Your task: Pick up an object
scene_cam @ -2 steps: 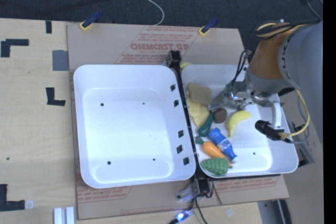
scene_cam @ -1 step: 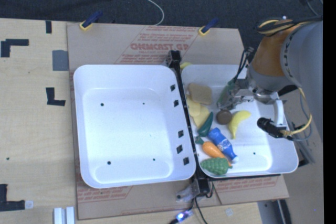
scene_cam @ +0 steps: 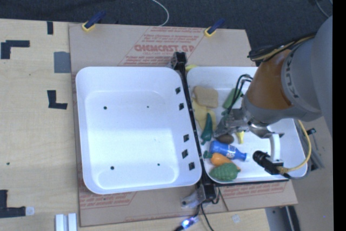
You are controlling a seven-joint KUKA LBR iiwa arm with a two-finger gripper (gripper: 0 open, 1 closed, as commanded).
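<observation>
Cardboard sheeting covers the middle of the pale wooden table, and on it sit two shallow white plastic bins side by side. The left white bin holds nothing I can make out; the right white bin holds a small heap of toys along its nine o'clock wall.

Over that right bin hangs the grey arm with its orange band, reaching in from three o'clock, and its pincer sits low at the heap's three o'clock edge. Whether the pincer is apart or together I cannot tell — its tip is lost among dark parts and clutter.

Largest in the heap is the tan, rounded bread-like piece at twelve o'clock; it looks light and perhaps spongy, so a grasp across its short width should bite well. Below it lies a yellow banana-shaped toy, smooth and curved, likely to slip unless taken mid-length. The blue bottle-shaped toy with a white label, just beneath the pincer, seems stiff and round — best pinched across its body. At six o'clock rest a bumpy green lump and a small orange piece, both probably light hollow plastic, neither fragile.
</observation>
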